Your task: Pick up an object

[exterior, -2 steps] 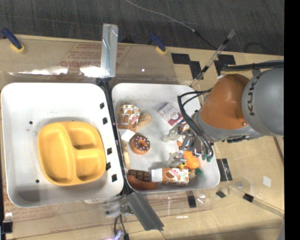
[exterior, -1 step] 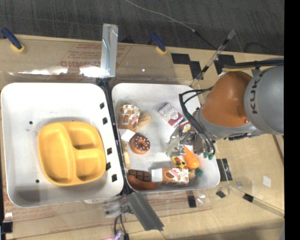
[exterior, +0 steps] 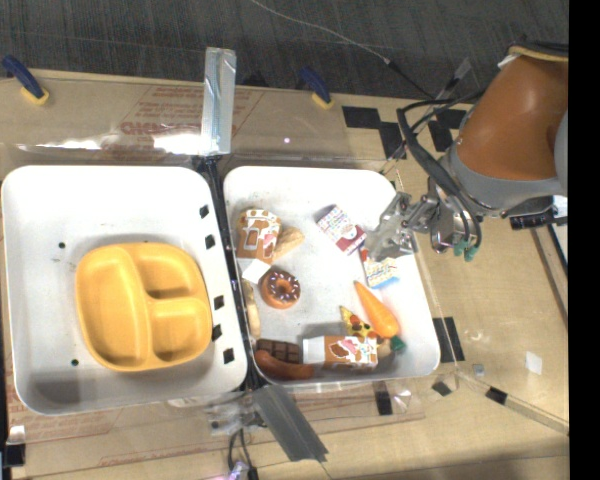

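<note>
Claw [exterior: 387, 236] hangs over the right bin [exterior: 310, 180] at its 3 o'clock edge; grip state cannot be told (fingers blurred). Small white packet [exterior: 381, 272] lies just beneath, carrot [exterior: 377, 310] at 5 o'clock, donut [exterior: 279, 289] centre-left. Yellow tray [exterior: 143, 305] occupies the left bin [exterior: 40, 193].

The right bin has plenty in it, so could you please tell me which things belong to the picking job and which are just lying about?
Job: gripper, donut, carrot, right bin.
Lying about: yellow tray, left bin, blue clamps.

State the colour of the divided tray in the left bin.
Yellow: the divided tray shows clearly in the camera view.
</note>
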Available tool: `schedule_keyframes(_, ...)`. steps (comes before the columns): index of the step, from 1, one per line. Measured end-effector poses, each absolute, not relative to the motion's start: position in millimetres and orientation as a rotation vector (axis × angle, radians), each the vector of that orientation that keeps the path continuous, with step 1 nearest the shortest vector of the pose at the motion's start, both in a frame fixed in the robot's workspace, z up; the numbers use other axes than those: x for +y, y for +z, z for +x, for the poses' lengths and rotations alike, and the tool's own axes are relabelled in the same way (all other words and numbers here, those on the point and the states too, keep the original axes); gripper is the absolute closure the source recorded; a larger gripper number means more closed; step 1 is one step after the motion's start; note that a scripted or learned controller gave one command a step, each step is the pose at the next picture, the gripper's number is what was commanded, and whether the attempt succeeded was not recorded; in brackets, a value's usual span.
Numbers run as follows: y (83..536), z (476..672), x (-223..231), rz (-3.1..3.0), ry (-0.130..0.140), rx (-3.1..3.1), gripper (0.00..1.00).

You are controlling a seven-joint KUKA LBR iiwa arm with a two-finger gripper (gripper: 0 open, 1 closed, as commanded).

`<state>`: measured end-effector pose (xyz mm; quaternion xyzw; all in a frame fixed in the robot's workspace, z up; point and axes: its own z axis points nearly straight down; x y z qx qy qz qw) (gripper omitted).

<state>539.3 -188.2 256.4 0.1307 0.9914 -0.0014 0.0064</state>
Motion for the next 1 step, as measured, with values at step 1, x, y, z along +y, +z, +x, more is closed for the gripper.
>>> schedule_keyframes(1, 222.7, 583.7, -179.6, 0.408, 0.001, 3.116, 1.0)
